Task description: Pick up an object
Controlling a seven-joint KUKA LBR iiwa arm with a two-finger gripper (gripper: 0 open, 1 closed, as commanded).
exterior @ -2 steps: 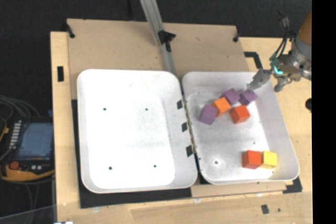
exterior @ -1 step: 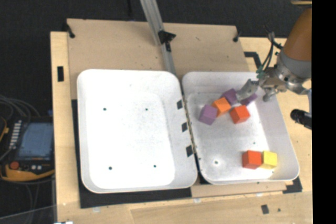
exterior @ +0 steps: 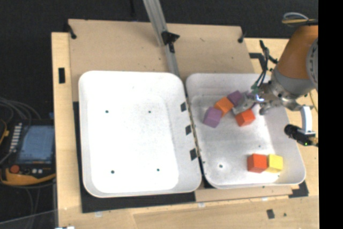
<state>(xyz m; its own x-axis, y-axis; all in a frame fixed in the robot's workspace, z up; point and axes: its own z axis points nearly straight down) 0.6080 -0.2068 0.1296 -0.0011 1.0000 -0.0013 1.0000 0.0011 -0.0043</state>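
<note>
Your gripper sits low over the upper part of the right bin, reaching in from the right under the grey arm and its orange band. You cannot tell from this angle how the gripper is set, and no block can be seen caught in it.

Just below and left of the gripper tip lies a red block, close enough that you cannot say whether they touch. To its upper left you have an orange block with a purple block pressed against its upper right side. A second, lighter purple block rests just beside the orange one, toward the bin's left wall.

Well apart from that cluster, near the bin's lower right corner, a second red block and a yellow block sit side by side, touching.

Your left bin lies alongside, and a metal pole slants up from between the two bins.
</note>
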